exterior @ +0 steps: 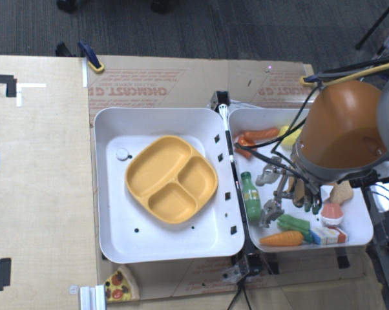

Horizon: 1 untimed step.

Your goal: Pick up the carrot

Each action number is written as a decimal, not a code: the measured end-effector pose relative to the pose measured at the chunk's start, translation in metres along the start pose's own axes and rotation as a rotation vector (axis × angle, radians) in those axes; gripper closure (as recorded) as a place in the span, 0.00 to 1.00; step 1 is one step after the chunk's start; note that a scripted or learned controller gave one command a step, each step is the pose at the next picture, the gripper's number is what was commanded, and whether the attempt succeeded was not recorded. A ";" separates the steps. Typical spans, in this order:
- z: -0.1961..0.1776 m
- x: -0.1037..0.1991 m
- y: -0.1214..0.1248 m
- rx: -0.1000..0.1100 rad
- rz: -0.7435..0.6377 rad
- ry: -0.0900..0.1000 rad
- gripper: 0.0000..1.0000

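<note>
The carrot [282,239] is orange and lies flat along the front wall of the right bin [359,234]. A green piece [294,223] lies right behind it. My gripper [283,197] hangs below the orange wrist band [343,131] over the middle of the right bin. It is just behind the carrot and slightly above it, with nothing visibly held. The arm hides the back right part of this bin.
A green bottle [249,196] lies by the right bin's left wall. A red-orange item [259,136] and a yellow piece [286,134] sit at its back. A red and white item [331,214] and a small box [329,236] lie at the front right. The left bin [110,237] holds a yellow divided plate [172,178].
</note>
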State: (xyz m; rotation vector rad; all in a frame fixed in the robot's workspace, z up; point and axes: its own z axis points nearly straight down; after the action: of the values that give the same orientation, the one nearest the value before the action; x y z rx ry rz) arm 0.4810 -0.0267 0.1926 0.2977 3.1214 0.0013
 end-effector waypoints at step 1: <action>0.030 -0.098 -0.055 -0.001 -0.421 0.001 0.00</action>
State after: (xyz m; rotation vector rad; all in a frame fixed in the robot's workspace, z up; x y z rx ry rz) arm 0.5668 -0.0993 0.1632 -0.3619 3.1158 0.0017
